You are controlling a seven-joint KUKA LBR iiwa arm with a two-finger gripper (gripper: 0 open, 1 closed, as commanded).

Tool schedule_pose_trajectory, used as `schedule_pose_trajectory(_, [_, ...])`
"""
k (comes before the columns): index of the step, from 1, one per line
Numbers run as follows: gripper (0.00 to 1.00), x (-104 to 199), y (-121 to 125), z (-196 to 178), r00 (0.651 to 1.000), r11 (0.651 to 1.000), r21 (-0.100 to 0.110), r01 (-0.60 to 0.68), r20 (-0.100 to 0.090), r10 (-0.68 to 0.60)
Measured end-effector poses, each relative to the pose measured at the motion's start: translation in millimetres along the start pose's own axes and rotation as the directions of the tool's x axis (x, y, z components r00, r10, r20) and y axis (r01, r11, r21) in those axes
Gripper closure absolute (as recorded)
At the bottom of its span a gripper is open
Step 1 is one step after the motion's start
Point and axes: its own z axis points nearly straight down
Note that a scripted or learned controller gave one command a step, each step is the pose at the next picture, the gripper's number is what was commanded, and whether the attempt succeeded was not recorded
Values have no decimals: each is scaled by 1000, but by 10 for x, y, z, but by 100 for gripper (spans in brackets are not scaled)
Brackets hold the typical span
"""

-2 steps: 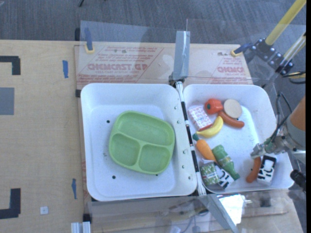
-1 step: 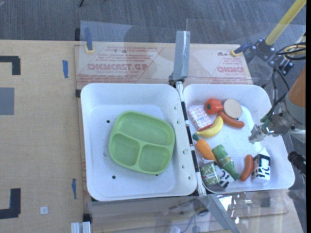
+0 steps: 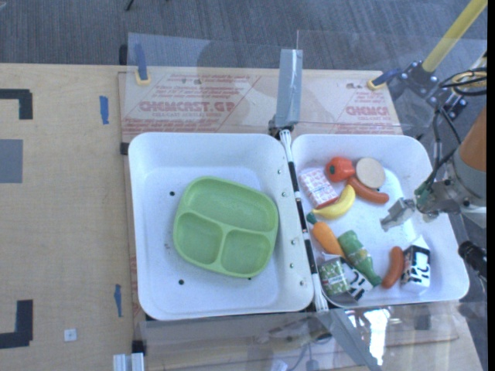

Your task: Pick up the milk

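A light wooden bench carries two shallow white bins side by side, the left bin and the right bin. Blue tape strips mark its left part.

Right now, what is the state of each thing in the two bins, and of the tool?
milk: lying in right bin, near corner, not held
tool: above right bin, holding nothing
green plate: flat in left bin, compartments bare
banana: lying on its side
carrot: lying, tilted

Grey carpeted floor beyond a pale wooden bench with blue tape marks.
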Motion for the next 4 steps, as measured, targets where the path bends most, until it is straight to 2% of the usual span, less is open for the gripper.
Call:
schedule_pose_trajectory(1, [0, -140, -295, -379, 985, 985, -3, -172, 2, 172])
schedule_pose_trajectory(2, [0, -271, -263, 773, 996, 996, -20, -86, 9, 86])
schedule_pose_trajectory(3, [0, -459, -258, 1034, 998, 998, -15, -66, -10, 66])
schedule_pose_trajectory(4, [100, -513, -222, 890, 998, 997, -31, -69, 6, 70])
